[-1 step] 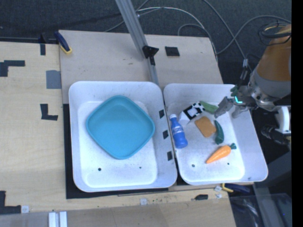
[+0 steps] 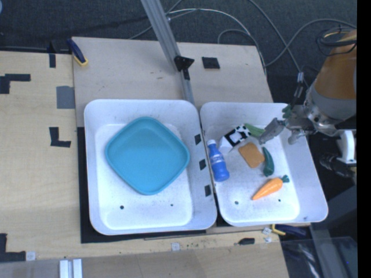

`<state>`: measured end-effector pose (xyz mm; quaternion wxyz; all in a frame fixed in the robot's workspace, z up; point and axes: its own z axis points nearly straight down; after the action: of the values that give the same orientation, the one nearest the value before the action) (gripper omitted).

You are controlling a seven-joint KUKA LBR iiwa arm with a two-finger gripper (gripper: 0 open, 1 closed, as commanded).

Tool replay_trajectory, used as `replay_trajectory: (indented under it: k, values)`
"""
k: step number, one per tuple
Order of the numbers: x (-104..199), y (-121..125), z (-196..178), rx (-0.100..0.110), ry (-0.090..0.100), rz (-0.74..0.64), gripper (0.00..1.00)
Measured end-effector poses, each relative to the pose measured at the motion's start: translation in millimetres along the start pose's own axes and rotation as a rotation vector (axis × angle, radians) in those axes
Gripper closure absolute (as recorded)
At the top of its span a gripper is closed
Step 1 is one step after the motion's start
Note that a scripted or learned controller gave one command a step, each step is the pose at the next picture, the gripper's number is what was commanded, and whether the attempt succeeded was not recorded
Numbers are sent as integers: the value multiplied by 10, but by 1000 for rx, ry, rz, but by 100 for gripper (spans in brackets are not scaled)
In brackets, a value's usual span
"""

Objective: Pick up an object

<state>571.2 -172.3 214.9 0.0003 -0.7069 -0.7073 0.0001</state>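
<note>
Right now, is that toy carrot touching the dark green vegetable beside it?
Apart. The camera view shows bare white bin floor between the carrot and the dark green vegetable, which lies just above it in the right bin.

Robot lab: taped plywood bench (image 2: 35, 155), loose cables (image 2: 232, 16), white bins (image 2: 93, 114).

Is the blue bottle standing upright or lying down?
Lying down: the blue bottle lies on its side along the right bin's left wall, white cap toward the back.
</note>
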Motion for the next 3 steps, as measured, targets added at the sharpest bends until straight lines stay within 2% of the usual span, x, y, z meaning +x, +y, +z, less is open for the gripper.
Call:
replay_trajectory:
  k: [3]
  values:
    - [-40,18,1266,0,-1,0,0]
